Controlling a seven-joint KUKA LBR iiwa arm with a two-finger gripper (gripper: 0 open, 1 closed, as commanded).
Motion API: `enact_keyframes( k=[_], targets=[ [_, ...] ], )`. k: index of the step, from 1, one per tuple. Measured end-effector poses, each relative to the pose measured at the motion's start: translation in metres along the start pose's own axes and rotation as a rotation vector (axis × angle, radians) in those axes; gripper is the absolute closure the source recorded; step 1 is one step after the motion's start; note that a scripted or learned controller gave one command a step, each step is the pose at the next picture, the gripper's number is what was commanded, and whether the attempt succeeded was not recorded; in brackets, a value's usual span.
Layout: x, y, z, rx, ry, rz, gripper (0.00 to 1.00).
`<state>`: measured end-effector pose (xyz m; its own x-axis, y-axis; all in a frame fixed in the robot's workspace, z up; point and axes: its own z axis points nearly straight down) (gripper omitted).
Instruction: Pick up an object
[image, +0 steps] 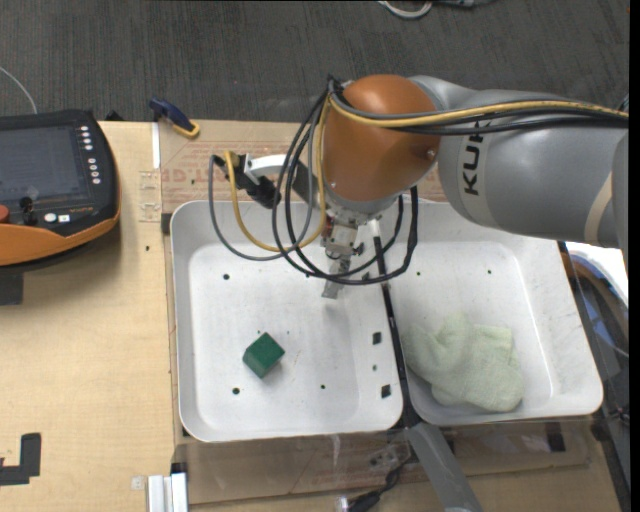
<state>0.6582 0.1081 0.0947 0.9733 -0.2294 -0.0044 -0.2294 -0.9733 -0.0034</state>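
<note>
Presently, going left to right across the bench: a teach pendant (50, 185) with an orange rim lies on the wooden top at the far left, well apart from both bins. The left bin (200, 400) holds a single item, a green cube (264, 355), resting flat on the floor in its front-left part, turned slightly so that a corner faces the camera. It stands free of the walls on every side.

The gripper (334, 287) hangs over the same bin, near its back-right quarter and close to the divide between the two bins, with looped black and yellow cables (260, 225) draped about the wrist. From this slant its tip is small and partly masked by the wrist body; whether it is wide or narrow cannot be told, and nothing is seen held at it.

The right bin (560, 330) contains a crumpled pale green cloth (470, 360) in its front half, just beside the dividing wall.

Governing relation: the cube lies forward and to the left of the gripper, well apart, with bare bin floor between them. The cloth lies forward and to the right, across the divide. In my judgement either would serve the task; the cube requires a move within the same bin, and its square sides offer no preferred long axis.
</note>
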Motion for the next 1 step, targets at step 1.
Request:
enact_keyframes(
  k=[1],
  targets=[
    [-0.0283,0.0697,-0.0970,0.000,0.003,-0.026,0.00]
  ],
)
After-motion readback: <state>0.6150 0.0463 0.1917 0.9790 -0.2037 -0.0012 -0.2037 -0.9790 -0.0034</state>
